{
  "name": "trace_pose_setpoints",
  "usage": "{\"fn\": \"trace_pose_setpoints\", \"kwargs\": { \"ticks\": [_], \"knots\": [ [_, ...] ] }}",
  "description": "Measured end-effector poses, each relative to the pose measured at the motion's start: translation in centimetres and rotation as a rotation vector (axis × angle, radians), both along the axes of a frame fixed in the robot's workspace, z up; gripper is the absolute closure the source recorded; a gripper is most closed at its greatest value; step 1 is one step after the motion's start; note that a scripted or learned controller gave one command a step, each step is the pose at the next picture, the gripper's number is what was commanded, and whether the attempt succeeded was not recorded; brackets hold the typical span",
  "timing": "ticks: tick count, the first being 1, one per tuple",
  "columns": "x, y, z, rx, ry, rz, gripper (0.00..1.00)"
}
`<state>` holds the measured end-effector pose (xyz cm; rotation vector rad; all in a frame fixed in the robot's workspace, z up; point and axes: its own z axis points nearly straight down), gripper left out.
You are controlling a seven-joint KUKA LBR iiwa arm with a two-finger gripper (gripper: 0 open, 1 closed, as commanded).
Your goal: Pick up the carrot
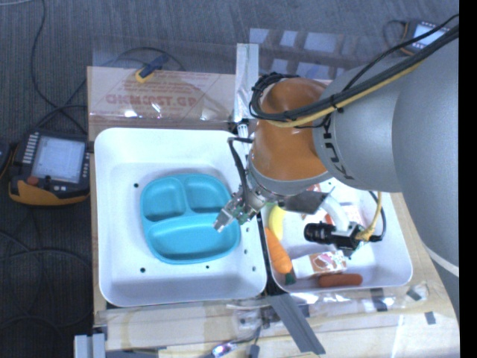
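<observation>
The carrot [279, 254], orange with a green stub at its near end, lies along the left wall of the right bin [399, 263], pointing from front to back. My gripper [232, 217] hangs over the left bin [119, 155], above the right edge of the blue divided plate [179, 218]. It is to the left of the carrot and a little farther back, across the wall between the bins. Nothing shows in its grasp. The orange wrist band and grey arm hide much of the right bin's back part.
A yellow banana-like piece [274, 218] lies just behind the carrot. A brown sausage [340, 280] and a small printed packet [329, 261] lie near the right bin's front. A teach pendant [48, 166] rests on the floor to the left.
</observation>
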<state>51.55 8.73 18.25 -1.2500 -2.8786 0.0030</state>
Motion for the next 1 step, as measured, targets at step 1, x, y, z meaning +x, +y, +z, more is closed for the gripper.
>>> {"fn": "trace_pose_setpoints", "kwargs": {
  "ticks": [1],
  "knots": [
    [3.62,-4.06,25.15,-0.003,-0.005,-0.265,1.0]
  ]
}}
